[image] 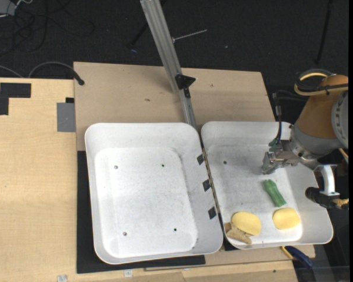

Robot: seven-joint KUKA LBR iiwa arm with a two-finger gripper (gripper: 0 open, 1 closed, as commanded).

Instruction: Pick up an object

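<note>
You will find no brand, label or readable writing on anything here.

Take the right bin [247,135] as your landmark. Inside it, near its right wall, lies a green stick [275,192]; its long axis runs at a slant, the upper end pointing toward the gripper [270,163] and the lower end toward the bin's near edge. Just below the stick sits a yellow lump [286,218], and to that lump's left, near the bin's front edge, a second yellow lump [246,222] rests with a tan piece [239,235] touching its lower left side.

The gripper hangs low over the bin's right half, just above the stick's upper end; you cannot tell whether its fingers are apart or together, and nothing shows between them.

Left of the right bin, touching it along a seam with black clips, sits the left bin [144,192]. Both rest on a brown board on a pale wooden tabletop [29,175]. Behind the right bin a grey metal rail [165,51] rises at a slant. Beyond that you see dark floor with cables.
</note>
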